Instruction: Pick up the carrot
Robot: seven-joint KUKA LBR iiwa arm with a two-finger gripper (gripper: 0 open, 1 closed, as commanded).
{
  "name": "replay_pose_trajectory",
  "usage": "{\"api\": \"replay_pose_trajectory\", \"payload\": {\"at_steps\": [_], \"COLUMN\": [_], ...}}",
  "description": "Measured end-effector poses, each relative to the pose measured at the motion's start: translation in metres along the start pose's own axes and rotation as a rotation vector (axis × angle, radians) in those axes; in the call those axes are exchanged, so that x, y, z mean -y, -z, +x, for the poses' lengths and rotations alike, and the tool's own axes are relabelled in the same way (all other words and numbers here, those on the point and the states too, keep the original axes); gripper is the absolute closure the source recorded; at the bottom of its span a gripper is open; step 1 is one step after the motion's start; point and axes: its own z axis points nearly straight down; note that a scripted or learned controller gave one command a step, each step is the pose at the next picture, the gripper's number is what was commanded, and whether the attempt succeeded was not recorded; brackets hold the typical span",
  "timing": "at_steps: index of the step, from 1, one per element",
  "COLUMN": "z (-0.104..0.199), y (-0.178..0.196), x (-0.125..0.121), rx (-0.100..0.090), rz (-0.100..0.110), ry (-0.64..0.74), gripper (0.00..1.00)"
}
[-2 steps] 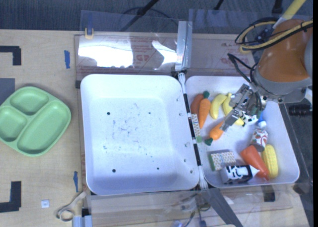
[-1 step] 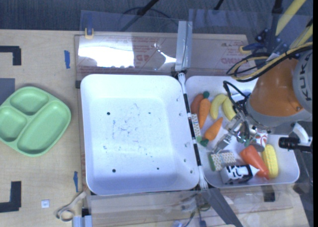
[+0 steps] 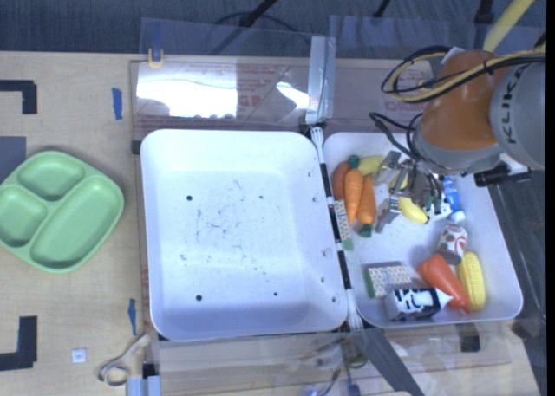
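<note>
The hand (image 3: pixel 401 188) hangs low over the upper part of the right bin (image 3: pixel 507 277), its metal fingers (image 3: pixel 388 212) spread apart with nothing between them. It sits just right of the carrot (image 3: pixel 354 196), which lies against the bin's left wall, leafy green end toward the far edge; a second orange piece (image 3: pixel 368 204) lies alongside it, touching. That tight pairing near the wall probably explains why the hand stands off to the side: there is little room for a finger on the wall side, so the approach likely has to come from above, along the carrot's length.

Just right of the hand lies a small yellow toy (image 3: pixel 414 210), and a pale yellow piece (image 3: pixel 370 164) lies near the carrot's top. Farther toward the bin's near right corner lie another carrot-like orange toy (image 3: pixel 444 279), a corn cob (image 3: pixel 473 276) and a black-and-white toy (image 3: pixel 414 300). The left bin (image 3: pixel 234 230) holds no toys. A green divided plate (image 3: pixel 56 210) rests by the desk's (image 3: pixel 69 117) left edge, well apart.
</note>
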Motion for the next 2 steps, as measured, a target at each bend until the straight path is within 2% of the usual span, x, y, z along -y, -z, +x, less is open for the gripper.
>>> {"api": "replay_pose_trajectory", "payload": {"at_steps": [1,2], "z": [0.033,0.066], "y": [0.136,0.074], "x": [0.016,0.014], "rx": [-0.004,-0.008], "rz": [-0.001,-0.002], "ry": [0.261,0.465], "gripper": [0.0,0.0]}}
